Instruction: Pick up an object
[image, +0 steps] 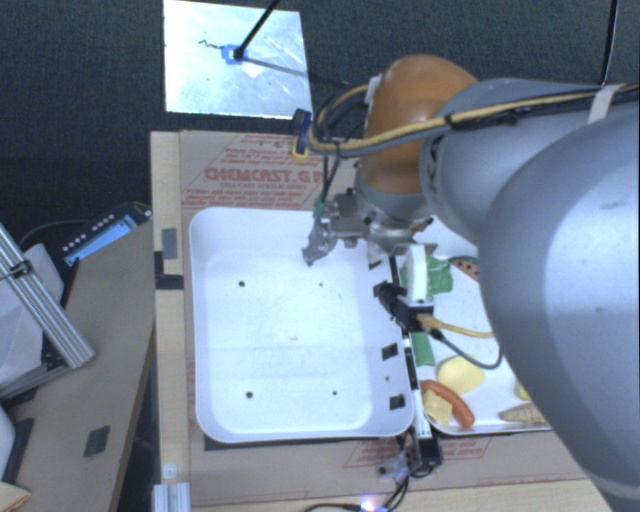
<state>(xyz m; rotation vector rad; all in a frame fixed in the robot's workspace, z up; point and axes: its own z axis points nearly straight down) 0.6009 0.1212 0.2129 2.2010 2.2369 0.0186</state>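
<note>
My gripper (318, 246) hangs over the far right corner of the left white bin (270, 340), with nothing visible in it. The grey arm with its orange band (415, 110) covers much of the right bin (482, 424). In the part of the right bin that shows lie a green and white item (426, 275), a green strip (421, 346), a yellow rounded object (461, 375), an orange-red sausage shape (452, 401) and a tan piece (526, 412). These lie to the right of and nearer than the gripper.
Both bins rest on a cardboard sheet (250, 175). A divider with black clips (400, 350) runs between the bins. A shiny sheet (235, 60) lies beyond the bench, and a metal rail (40, 310) and a blue device (100, 232) sit at the left.
</note>
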